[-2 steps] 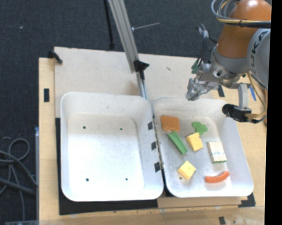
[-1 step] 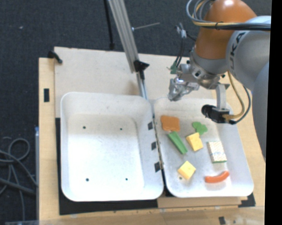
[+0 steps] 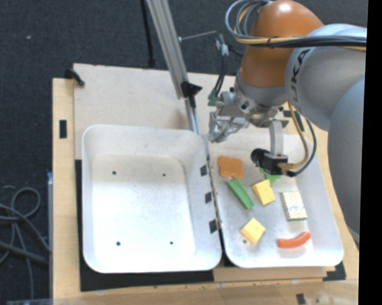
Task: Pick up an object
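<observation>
At 12 o'clock in the right bin: the tool hangs over the far end of the right bin, close to the wall shared with the left bin; clock directions are read with 12 at the top of the camera view.
Tool state: cannot be told from this slant, whether released or clenched; nothing is seen held in it.
Arm: one arm, reaching in from 3 o'clock, so it is the only candidate.
Likeliest target: the brown tile, lying flat on the bin floor near the shared wall.
Key relation: the brown tile sits near the tool at its 6 o'clock and apart from it. By my judgement, a short shift toward 6 and a descent would bring the tool onto it.
Tile axis: roughly square, so no long axis governs the approach.
Green stick: just beside the tile at its 5 o'clock, with its long axis running from about 11 to about 5.
Upper yellow block: just beside the stick, at its 3 o'clock.
Lower yellow block: near the 6 o'clock end of the bin.
Patterned block: at 3 o'clock of the upper yellow block, apart from it.
Orange piece: at 5 o'clock in the bin, lying nearly 9 to 3.
Surface: a pale board carrying both bins.
Risk: the tile is thin and flat, and the stick lies close; a descent might well slip off it or nudge the stick.
</observation>
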`<action>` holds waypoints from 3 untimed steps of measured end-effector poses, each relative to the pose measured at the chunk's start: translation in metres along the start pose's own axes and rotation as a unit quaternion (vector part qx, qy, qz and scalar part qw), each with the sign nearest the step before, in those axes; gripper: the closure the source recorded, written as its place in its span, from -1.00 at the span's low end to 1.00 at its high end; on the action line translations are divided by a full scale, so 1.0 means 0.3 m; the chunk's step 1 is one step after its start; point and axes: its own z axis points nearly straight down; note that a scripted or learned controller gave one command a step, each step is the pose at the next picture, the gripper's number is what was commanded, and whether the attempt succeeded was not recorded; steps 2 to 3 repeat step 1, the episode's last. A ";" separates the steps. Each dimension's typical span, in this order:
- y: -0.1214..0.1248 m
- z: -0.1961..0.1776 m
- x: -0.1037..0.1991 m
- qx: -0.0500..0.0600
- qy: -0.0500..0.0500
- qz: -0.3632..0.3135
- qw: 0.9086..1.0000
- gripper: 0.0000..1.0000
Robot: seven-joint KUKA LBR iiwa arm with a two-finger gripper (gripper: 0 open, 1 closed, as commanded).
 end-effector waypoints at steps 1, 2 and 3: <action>-0.017 0.007 0.164 0.001 0.000 0.000 1.000 1.00; -0.017 0.007 0.164 0.001 0.000 0.000 1.000 1.00; -0.017 0.007 0.164 0.001 0.000 0.000 1.000 1.00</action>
